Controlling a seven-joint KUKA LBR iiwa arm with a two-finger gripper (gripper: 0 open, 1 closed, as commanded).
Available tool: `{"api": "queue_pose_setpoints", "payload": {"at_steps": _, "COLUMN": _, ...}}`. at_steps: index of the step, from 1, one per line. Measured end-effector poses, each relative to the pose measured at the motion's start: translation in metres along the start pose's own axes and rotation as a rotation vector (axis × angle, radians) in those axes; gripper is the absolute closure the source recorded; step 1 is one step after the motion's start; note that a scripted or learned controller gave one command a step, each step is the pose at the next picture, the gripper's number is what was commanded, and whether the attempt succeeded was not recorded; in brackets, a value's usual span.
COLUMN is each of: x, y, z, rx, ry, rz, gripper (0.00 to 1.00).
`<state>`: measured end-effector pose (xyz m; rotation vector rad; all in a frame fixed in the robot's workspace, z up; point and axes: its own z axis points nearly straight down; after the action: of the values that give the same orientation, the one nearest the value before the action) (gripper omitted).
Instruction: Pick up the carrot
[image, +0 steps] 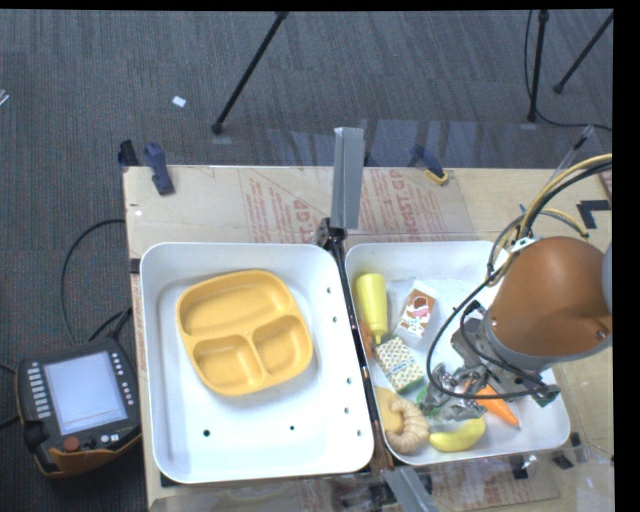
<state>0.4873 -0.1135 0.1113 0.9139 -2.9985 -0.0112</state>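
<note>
The carrot (497, 409) is seen lying flat in the right bin (555, 425), close to its near edge and toward its near right corner, with its tip pointed at that corner. The tool (462, 385) is lowered over the carrot's blunt end, presumably so that it can be taken from above. Whether the tool is spread or pressed together cannot be told, and no grip on the carrot can be confirmed. A banana (458, 435) lies just beside the carrot at the near edge, so a crowded pick is judged likely. The yellow tray (245, 331) is kept apart in the left bin (160, 400).
</note>
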Motion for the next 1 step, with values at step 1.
{"api": "queue_pose_setpoints", "payload": {"at_steps": 1, "x": -0.0160, "y": 0.0089, "z": -0.0839, "rx": 0.008, "ry": -0.007, "rz": -0.106, "gripper": 1.00}}
